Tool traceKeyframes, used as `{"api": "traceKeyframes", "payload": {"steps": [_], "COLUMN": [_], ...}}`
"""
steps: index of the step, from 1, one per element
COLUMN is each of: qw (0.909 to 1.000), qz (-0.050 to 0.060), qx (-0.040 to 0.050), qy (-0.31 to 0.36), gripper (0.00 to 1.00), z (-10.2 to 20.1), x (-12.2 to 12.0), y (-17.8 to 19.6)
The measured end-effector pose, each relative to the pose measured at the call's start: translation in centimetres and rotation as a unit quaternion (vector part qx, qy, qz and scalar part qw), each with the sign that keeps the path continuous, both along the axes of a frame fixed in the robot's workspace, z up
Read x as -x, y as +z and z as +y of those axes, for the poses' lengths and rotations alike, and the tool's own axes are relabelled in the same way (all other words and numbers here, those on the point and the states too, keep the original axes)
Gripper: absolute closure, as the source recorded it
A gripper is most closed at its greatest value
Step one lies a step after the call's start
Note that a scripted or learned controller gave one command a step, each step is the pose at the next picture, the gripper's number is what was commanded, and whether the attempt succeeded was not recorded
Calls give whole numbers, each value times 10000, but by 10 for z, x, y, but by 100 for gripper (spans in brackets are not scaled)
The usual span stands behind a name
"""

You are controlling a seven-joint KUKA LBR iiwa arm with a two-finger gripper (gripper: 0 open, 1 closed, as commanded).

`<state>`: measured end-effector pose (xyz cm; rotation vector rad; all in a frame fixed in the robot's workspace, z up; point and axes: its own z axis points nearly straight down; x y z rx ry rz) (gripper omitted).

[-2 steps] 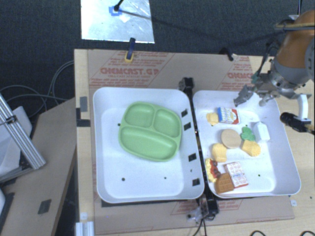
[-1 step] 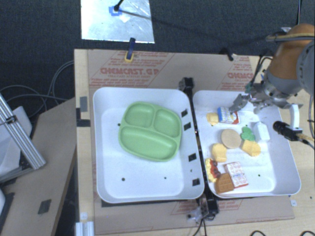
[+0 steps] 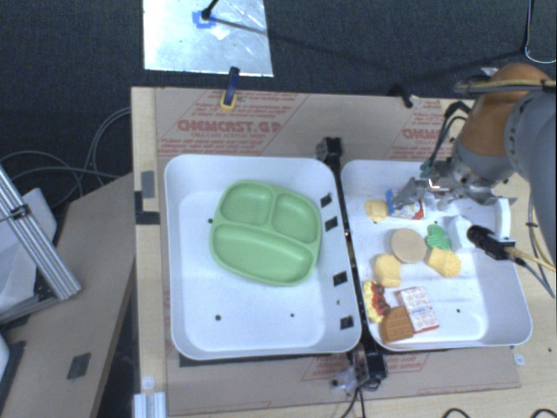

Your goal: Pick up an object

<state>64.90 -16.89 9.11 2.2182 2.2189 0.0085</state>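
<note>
Two white bins sit side by side on the bench. The left bin (image 3: 187, 320) holds a green tray (image 3: 265, 232) with three compartments, lying flat near the bin's middle. The right bin (image 3: 505, 316) holds a scatter of small toy foods. A small yellow piece (image 3: 376, 210) lies near the bin's upper left, just left of the gripper. A tan disc (image 3: 406, 245) lies near the middle, with a green piece (image 3: 438, 236) just to its right and a yellow block (image 3: 444, 262) below that. Another yellow lump (image 3: 387, 270) lies below and left of the disc. Toward the near edge lie a red-and-white packet (image 3: 418, 308), a brown waffle (image 3: 396, 324) touching it, and a small red-and-yellow item (image 3: 375, 300) by the bin's left wall. The arm (image 3: 500, 138) reaches in from the right, and the gripper (image 3: 416, 195) is low over the upper part of the right bin, above the disc and beside the small yellow piece. Whether its jaws are apart or together cannot be told, and nothing can be seen held in it.
</note>
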Motion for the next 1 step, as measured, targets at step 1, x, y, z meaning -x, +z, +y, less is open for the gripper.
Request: {"api": "traceKeyframes", "payload": {"steps": [1], "qw": [10000], "qz": [-16], "qx": [16], "qy": [22], "gripper": [0], "z": [-1], "x": [-4], "y": [0]}}
